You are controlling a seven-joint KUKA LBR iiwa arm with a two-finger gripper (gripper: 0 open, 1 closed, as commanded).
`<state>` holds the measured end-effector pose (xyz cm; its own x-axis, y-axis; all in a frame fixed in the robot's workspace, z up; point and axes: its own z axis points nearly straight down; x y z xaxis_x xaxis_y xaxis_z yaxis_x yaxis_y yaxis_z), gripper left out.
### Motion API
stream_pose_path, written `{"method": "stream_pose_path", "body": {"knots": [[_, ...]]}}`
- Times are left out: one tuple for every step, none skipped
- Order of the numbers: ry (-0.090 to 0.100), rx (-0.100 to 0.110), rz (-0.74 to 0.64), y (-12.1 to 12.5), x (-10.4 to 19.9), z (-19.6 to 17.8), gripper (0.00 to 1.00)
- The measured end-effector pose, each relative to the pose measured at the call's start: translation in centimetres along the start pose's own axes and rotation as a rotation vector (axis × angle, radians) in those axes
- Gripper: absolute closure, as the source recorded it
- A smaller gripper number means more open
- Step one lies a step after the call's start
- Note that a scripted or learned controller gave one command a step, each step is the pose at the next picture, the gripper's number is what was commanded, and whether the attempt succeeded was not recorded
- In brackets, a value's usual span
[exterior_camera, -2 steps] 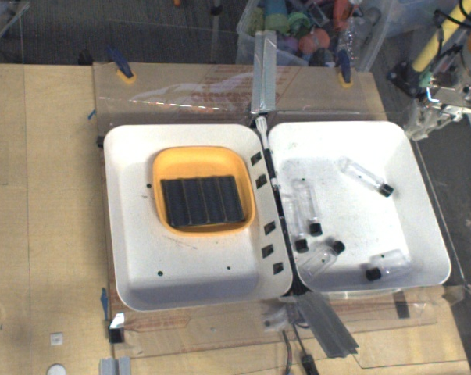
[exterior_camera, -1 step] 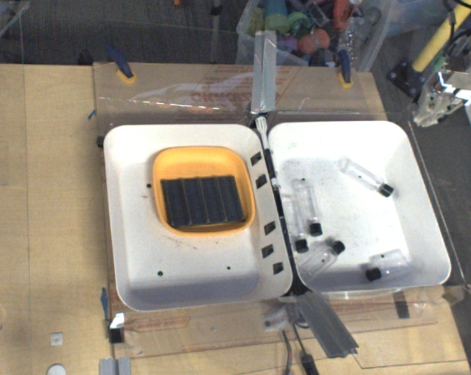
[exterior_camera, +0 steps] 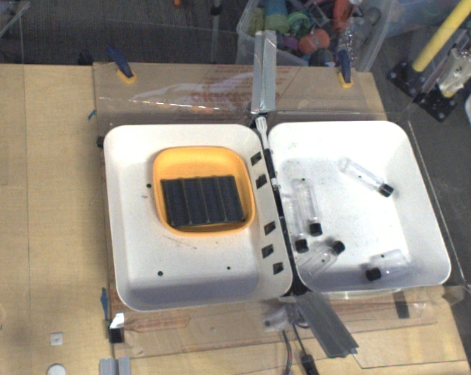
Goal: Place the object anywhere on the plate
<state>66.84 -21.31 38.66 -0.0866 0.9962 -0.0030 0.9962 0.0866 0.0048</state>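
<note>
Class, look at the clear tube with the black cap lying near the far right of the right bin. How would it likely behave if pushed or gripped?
The clear tube looks round and lies flat, so it would probably roll when nudged. Its see-through, glossy wall suggests a light, slippery, rigid object that might slip from a pinch. The black cap may offer better grip.

— What sits on the wooden bench?
— Two white bins: the left bin at nine o'clock, the right bin touching it at three o'clock.

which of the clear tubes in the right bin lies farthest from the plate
The clear tube near the right bin's back right, lying slanted alone; the others cluster nearer the divider.
</note>
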Motion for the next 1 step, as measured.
{"method": "stream_pose_path", "body": {"knots": [[-0.001, -0.002, -0.31, -0.11, -0.87, -4.43, 1.0]]}}
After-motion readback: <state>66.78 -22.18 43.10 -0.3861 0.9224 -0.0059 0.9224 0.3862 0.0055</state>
